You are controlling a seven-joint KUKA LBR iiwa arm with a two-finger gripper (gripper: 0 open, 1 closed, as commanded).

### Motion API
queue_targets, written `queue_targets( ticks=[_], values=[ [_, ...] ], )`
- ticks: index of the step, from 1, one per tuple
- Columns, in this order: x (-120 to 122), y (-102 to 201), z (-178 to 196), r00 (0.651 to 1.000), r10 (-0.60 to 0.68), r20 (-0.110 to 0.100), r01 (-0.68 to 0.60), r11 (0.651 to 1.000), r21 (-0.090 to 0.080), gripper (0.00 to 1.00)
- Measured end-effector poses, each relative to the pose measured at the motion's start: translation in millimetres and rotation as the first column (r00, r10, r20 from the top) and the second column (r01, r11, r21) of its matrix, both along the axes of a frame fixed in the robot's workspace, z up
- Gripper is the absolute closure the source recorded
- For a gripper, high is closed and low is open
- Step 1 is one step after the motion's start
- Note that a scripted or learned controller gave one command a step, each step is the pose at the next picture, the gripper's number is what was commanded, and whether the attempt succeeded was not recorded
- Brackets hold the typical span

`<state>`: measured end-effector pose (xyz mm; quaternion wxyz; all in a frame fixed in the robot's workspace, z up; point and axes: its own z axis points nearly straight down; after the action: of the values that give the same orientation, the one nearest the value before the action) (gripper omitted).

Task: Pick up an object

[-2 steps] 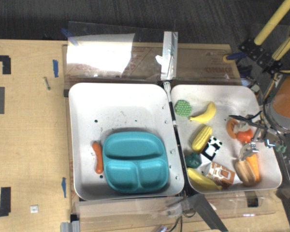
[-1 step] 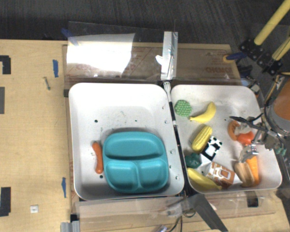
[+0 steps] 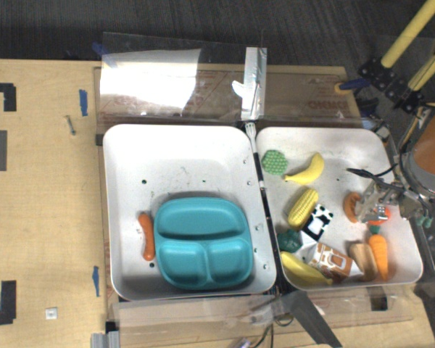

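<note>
Nearest you in the right bin (image 3: 402,270) lie a yellow banana (image 3: 302,269), a small printed box (image 3: 331,260), a bread roll (image 3: 362,257) and a carrot (image 3: 379,256). Beyond them the gripper (image 3: 373,201) hangs over an orange round piece (image 3: 353,206); you cannot tell its state. Farther back sit a corn cob (image 3: 302,206), second banana (image 3: 309,170) and green disc (image 3: 274,162).

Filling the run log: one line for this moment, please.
hand low over right bin | above orange round piece | nothing seen held | teal tray in left bin
</note>
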<state>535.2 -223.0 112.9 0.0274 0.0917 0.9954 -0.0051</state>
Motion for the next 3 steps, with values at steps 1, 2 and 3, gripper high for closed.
queue_targets(
  ticks=[1,2,3],
  values=[
    [26.1,58.5,107.3,0.993,0.108,-0.038,-0.108,0.994,0.012,1.00],
    [41.8,57.9,174.6,0.978,0.204,-0.041,-0.204,0.979,0.010,1.00],
    [129.5,53.9,199.7,0.980,0.195,-0.045,-0.195,0.981,0.013,1.00]
  ],
)
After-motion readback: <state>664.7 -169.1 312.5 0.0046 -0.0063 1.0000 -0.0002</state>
